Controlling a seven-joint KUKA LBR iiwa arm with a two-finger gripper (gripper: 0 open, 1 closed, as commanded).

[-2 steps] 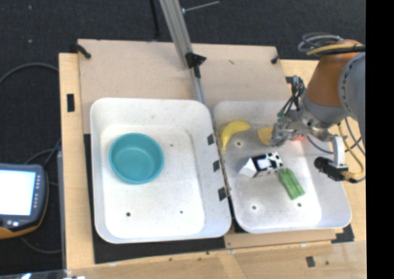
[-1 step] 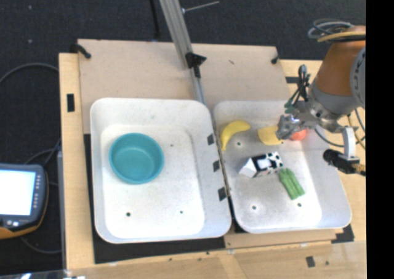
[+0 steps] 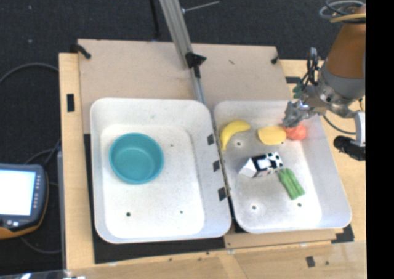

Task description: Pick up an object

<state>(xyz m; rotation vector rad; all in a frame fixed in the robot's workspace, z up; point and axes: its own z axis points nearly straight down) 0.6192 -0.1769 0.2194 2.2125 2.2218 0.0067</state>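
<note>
While the arm is reaching in from 3 o'clock, the end effector (image 3: 295, 113) is hovering over the red object (image 3: 297, 132) at the right bin's (image 3: 329, 176) 1 o'clock corner; grip state unclear.

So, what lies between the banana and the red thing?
The camera view shows a yellow lemon-like piece between the banana and the red thing, touching the red thing.

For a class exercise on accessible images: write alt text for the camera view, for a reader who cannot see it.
A grey and orange robot arm reaches in from the right, its claw just above a red object in the right white bin. That bin also holds a banana, a yellow lemon-like piece, a black-and-white object and a green object; the left bin holds a teal bowl.
</note>
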